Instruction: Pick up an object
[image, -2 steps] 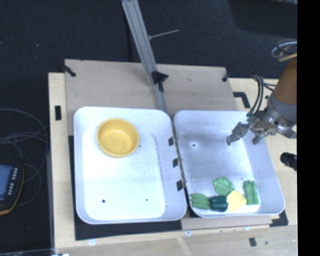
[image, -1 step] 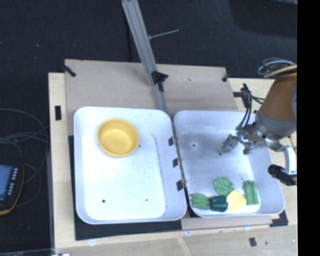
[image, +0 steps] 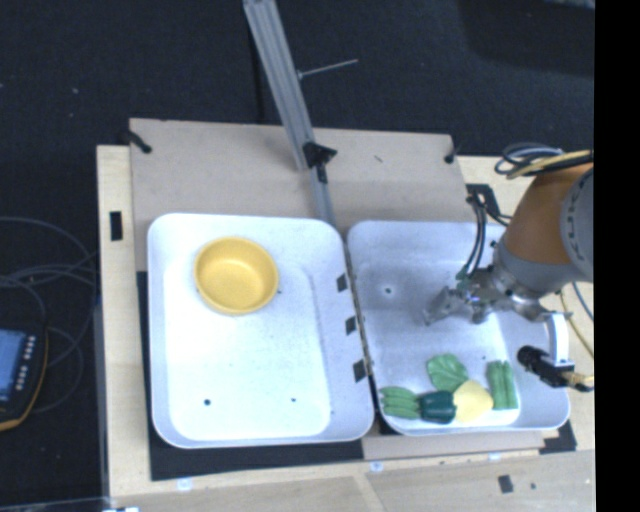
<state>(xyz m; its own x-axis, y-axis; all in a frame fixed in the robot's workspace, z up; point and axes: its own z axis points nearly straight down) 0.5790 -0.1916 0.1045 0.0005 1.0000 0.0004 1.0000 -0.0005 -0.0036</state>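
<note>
My tool (image: 452, 305) hangs over the right white bin (image: 400, 262); whether it is apart or together I cannot tell. The pale yellow lumpy object (image: 472, 403) sits wedged among green plastic pieces (image: 445, 370) near the front rim; descending there, I risk nudging neighbours or grabbing nothing.
</note>
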